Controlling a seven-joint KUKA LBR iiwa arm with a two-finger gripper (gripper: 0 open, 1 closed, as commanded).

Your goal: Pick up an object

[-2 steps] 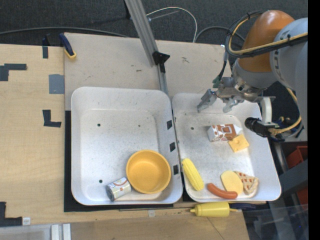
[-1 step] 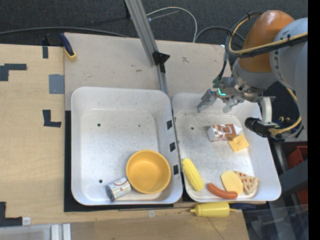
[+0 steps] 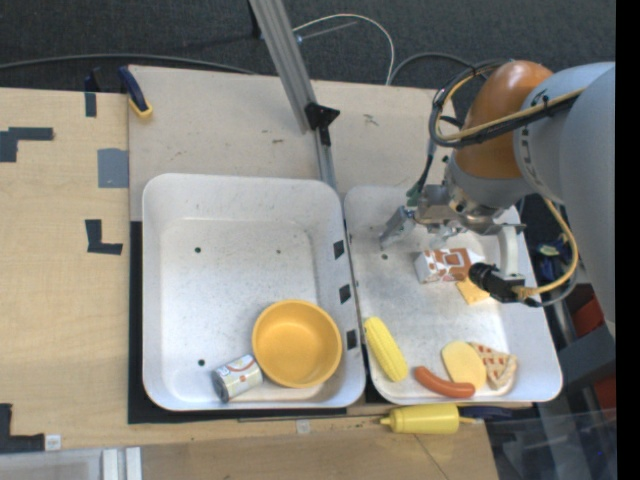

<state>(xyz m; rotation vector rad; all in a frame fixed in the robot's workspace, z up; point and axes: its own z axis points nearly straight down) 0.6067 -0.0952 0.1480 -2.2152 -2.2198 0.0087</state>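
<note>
The gripper (image 3: 400,223) hung over the right bin's (image 3: 400,298) far left corner — jaws hard to tell — a carton (image 3: 443,265) lay near.

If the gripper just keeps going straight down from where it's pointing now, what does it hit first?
Probably the bare floor of the right bin, near its far left corner. The gripper hangs there, apart from the orange-and-white carton to its right. Depth is hard to judge from this slanted view.

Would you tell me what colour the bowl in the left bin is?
The bowl is yellow-orange, seen plainly in the camera view.
</note>
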